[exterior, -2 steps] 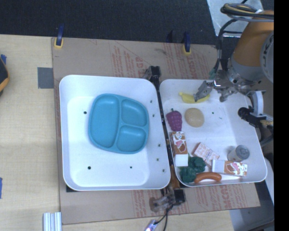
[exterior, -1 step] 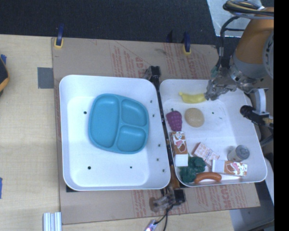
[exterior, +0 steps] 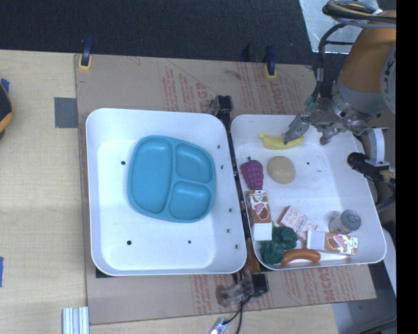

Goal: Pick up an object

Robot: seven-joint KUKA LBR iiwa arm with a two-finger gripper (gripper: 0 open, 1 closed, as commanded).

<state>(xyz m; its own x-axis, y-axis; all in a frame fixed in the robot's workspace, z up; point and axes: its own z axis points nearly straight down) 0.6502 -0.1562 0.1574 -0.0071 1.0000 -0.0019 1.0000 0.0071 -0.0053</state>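
Two bins seen from above, with my gripper (exterior: pixel 308 132) over the far part of the right bin (exterior: pixel 373 207).

My fingers are spread, one tip at the right end of the banana (exterior: pixel 279 141) and the other out over bare bin floor; nothing sits between them. The banana lies close under the far rim, with little room behind it. Just nearer sit the purple grapes (exterior: pixel 251 173), hard against the left wall, and a tan round object (exterior: pixel 281 170), with open white floor to its right. The near end is crowded: two small cartons (exterior: pixel 260 206), a green item (exterior: pixel 281 240), a sausage (exterior: pixel 301 257) along the near rim, and a grey cylinder (exterior: pixel 345 221) toward the right wall. The left bin (exterior: pixel 104 186) holds a blue divided tray (exterior: pixel 173 178), with a wide bare margin on all sides.
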